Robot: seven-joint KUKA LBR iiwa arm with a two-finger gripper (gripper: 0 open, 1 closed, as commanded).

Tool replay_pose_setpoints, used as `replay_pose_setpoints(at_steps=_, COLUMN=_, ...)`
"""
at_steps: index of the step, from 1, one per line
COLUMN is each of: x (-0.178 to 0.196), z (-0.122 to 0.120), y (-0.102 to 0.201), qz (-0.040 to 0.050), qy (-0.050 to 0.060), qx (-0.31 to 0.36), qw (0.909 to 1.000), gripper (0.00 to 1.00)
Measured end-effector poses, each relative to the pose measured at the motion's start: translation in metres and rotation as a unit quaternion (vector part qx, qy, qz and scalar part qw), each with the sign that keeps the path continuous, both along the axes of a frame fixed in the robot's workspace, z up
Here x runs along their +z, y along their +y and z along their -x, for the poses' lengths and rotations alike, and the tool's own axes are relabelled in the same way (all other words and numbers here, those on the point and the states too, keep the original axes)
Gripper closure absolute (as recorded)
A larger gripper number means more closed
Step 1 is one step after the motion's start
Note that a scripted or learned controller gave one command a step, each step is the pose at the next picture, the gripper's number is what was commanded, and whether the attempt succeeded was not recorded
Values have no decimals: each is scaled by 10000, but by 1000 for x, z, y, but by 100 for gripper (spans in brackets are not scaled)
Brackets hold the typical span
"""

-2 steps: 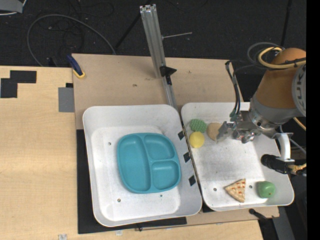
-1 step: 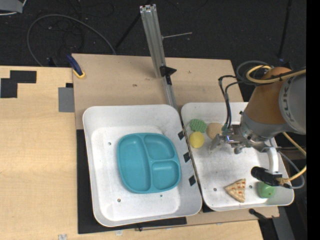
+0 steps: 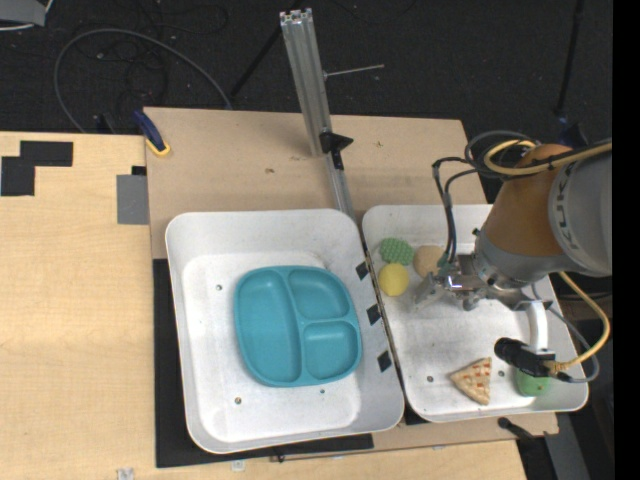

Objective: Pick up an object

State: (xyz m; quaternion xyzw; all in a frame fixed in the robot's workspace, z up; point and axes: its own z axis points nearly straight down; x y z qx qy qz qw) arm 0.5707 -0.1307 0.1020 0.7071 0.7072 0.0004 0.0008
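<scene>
The pincer [image 3: 447, 286] hung low in the right white bin [image 3: 440, 368] — whether spread or closed, I couldn't tell. It sat just beside a round beige ball [image 3: 427, 260].

No text, label, brand, number or sign can be read anywhere: not on the desk [image 3: 400, 158], nor on either white bin [image 3: 200, 258], nor on the arm [image 3: 560, 218].

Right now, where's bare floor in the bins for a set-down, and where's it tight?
Right bin: bare floor mid-bin, bordered by the yellow ball above and the pizza slice lower right. Left bin: bare margin around the teal tray, widest at the near edge. Crowded: the right bin's top, where the green piece, ball and gripper cluster.
</scene>
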Motion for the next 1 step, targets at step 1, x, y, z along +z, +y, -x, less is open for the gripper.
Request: replay_pose_setpoints(at_steps=1, x=7, z=2, y=-1, qz=-8, qy=33, qx=-30, qw=10000, gripper=100)
